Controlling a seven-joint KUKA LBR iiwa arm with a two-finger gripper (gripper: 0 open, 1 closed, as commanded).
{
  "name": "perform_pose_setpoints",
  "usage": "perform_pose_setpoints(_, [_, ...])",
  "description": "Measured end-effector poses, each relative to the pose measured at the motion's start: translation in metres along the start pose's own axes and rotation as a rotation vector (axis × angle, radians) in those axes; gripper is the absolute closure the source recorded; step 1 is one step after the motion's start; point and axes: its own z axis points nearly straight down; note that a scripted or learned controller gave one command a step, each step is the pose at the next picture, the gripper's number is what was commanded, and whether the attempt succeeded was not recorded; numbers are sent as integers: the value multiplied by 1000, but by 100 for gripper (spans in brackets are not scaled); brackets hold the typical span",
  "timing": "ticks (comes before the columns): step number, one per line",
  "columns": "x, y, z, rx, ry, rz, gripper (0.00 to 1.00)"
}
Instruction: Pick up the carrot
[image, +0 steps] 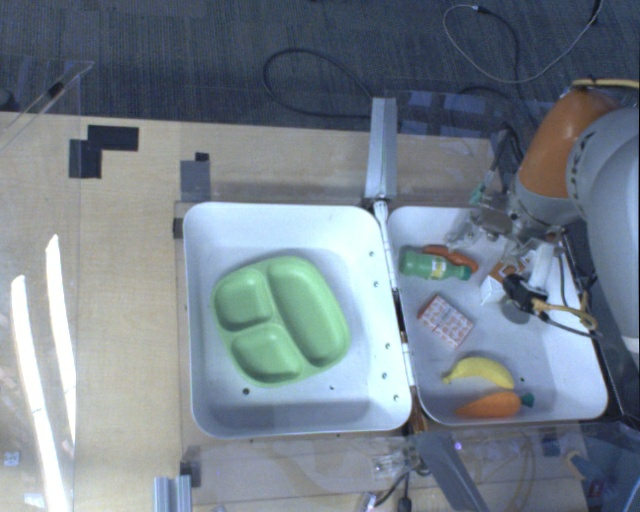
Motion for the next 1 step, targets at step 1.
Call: perform_pose_setpoints(1, [1,0,0,0,1,-58,0])
